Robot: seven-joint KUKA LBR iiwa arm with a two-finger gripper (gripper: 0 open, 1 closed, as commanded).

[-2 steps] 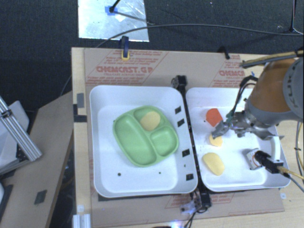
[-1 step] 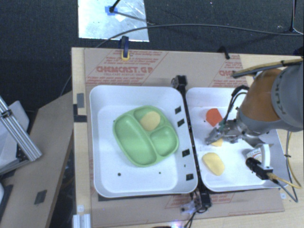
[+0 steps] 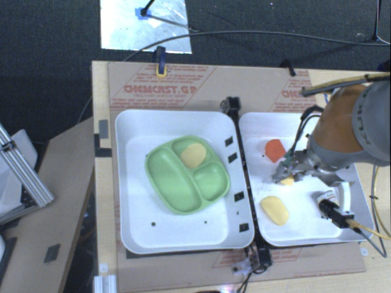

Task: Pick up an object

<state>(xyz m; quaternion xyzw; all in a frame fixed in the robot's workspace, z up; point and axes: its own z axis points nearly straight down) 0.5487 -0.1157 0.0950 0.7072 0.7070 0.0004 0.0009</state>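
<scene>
In the right bin (image 3: 264, 127) a red block (image 3: 275, 149) lies near the left wall and a yellow, potato-shaped thing (image 3: 275, 210) rests toward the front. My gripper (image 3: 286, 174) is down in this bin between them, just right of the red block. A small yellow piece (image 3: 287, 180) shows right at its tips. The left bin (image 3: 134, 224) holds a green divided plate (image 3: 183, 179) with a yellow round thing (image 3: 193, 155) in its upper compartment.
The grey arm with its orange band (image 3: 342, 127) comes in from the right over the right bin's back half. A black divider with clips (image 3: 239, 163) runs between the bins. Cardboard (image 3: 183, 84) lies under both.
</scene>
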